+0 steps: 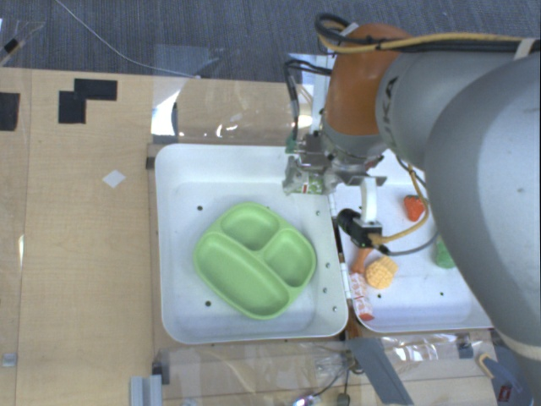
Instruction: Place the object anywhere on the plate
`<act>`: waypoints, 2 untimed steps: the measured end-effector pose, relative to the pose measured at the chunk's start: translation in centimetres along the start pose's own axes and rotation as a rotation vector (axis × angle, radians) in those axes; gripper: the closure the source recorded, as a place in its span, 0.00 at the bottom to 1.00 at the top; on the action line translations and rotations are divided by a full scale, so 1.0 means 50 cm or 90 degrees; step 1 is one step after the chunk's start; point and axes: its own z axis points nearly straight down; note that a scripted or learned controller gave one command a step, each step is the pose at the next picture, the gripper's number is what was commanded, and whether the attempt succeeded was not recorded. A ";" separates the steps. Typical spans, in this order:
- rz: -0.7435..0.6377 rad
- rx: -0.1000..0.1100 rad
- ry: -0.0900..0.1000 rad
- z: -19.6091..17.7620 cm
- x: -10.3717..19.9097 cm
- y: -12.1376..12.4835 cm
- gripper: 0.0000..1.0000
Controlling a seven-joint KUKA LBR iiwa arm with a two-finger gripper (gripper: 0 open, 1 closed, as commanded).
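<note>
Looks down from a fixed spot above the light wooden bench (76, 252), at a slant, with the far edge and a strip of dark grey carpet (169, 15) along the top. Takes in the left shallow white plastic bin (182, 311) whole, with its green three-part plastic plate (254, 260) near the middle. Cuts off the right shallow white plastic bin (423, 307) behind the bulky grey metal arm with the orange band (456, 100), which enters from the right and looms large, close to the lens. Sits near enough to show small screw holes in the bin floor. Single view, nothing shared.
</note>
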 end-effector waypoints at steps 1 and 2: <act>-0.002 0.003 0.000 0.060 0.086 -0.093 1.00; -0.004 0.000 0.000 -0.159 0.103 -0.144 1.00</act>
